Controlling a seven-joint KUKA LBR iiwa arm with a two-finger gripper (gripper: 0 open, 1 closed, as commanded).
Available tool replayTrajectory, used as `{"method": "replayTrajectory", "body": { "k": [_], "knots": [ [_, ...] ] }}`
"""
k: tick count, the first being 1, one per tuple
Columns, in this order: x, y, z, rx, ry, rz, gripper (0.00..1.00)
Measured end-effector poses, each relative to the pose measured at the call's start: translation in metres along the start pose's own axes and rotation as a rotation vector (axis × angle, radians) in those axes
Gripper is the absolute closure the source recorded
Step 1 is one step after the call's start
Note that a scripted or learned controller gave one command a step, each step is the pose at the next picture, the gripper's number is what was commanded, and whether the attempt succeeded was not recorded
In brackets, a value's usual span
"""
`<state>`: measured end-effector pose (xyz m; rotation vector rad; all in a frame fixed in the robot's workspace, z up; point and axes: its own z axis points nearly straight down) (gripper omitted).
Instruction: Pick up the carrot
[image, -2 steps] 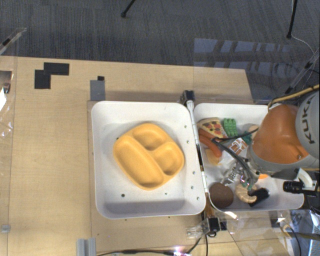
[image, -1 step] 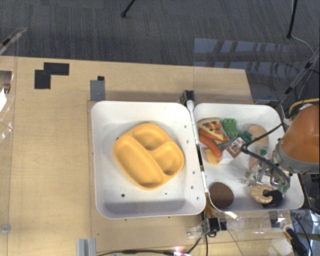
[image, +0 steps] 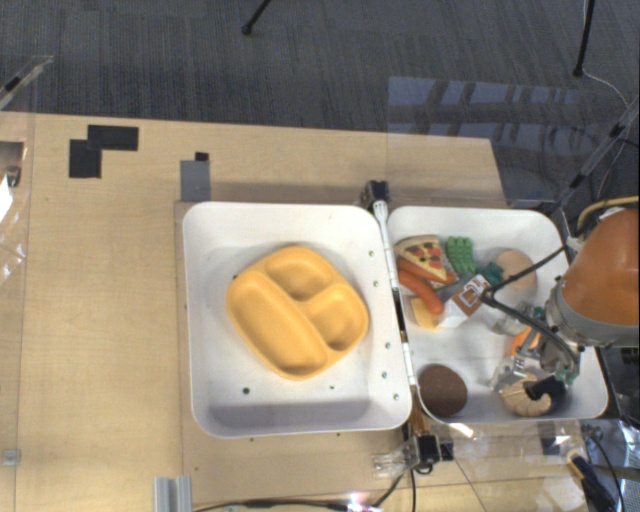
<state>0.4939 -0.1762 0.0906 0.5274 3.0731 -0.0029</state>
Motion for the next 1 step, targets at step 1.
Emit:
{"method": "replayTrajectory", "body": {
  "k": [1],
  "knots": [
    [-0.0597,-0.0094,0.0028,0.001,0.007,0.315,0.00]
  ]
}}
